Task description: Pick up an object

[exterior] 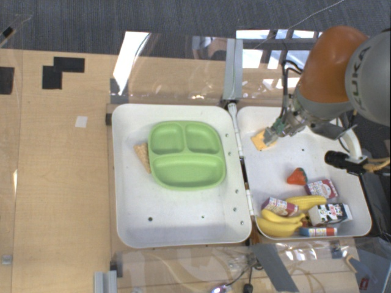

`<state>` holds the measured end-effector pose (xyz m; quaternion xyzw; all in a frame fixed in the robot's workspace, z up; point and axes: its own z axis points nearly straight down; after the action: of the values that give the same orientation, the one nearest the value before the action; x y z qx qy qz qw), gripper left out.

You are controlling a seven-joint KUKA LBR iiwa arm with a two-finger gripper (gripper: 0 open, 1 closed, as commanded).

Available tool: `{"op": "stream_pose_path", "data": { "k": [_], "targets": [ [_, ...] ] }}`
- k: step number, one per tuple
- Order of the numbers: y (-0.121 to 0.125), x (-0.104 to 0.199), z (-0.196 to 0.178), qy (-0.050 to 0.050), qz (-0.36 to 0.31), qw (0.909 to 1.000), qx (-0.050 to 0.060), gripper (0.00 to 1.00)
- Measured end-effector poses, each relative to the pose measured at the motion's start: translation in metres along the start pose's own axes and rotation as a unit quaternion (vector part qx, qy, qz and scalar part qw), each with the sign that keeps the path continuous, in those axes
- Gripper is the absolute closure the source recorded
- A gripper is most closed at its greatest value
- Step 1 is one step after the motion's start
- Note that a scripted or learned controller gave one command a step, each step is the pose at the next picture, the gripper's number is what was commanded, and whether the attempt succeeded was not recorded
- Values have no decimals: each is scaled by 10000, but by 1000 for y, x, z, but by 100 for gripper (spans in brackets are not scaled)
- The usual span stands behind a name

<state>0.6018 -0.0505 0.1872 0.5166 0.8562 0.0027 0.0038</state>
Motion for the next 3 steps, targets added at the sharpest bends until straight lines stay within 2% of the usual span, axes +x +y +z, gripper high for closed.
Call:
{"op": "stream_pose_path", "data": {
  "k": [1, 2, 3],
  "targets": [
    [29, 26, 1, 3, 1844, 9828, 16, 100],
    [29, 26, 1, 3, 1842, 9829, 16, 0],
    [6, -51, 66, 3, 1732, 9849, 26, 0]
  ]
}}
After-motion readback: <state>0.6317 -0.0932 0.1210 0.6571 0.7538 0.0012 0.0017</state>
